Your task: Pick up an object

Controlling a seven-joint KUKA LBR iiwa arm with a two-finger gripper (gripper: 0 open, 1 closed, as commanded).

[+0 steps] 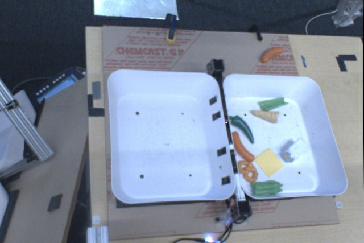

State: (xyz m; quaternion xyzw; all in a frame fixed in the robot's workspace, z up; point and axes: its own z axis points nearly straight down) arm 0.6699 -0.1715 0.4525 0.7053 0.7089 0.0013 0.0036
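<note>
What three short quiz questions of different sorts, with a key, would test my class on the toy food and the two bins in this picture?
1. True or false: the yellow cheese slice lies in the left bin.
2. Which item lies outside both bins? A: pretzel; B: orange sausage on the cardboard; C: dark green pepper.
3. Fill in: the tan wedge lies just below the light green ____ near the right bin's far side.

Key: 1 false; 2 B; 3 pepper.
</note>
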